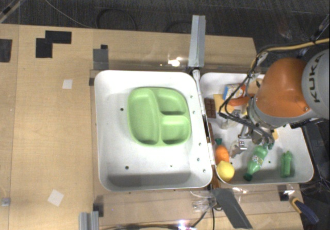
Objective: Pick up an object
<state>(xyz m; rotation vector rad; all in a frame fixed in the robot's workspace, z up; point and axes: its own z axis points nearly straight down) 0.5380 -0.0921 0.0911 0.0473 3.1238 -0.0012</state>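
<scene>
I've got the arm reaching in from the right, wrist low over the right bin (308, 168), gripper (256, 137) pointing down into it. Can't tell from this angle whether it's wide or narrow, too much wrist and cable clutter there, and I see nothing clearly gripped. Closest candidate is the green bottle (256, 160), lying in the bin just below and touching or nearly touching the gripper tip; its long axis runs on a slant, cap end down-left, fat end up-right toward the gripper. So my read is the next move is a short drop straight down with the grip set across that slant, not along it. Other options: orange ball (221, 154) and yellow lemon (225, 171) sit to the gripper's left against the bin's left wall, a small green block (286, 164) to the right, upright-ish. Left bin (111, 172) holds a green divided tray (158, 116), well apart from the arm. Nothing picked yet as I judge it.
</scene>
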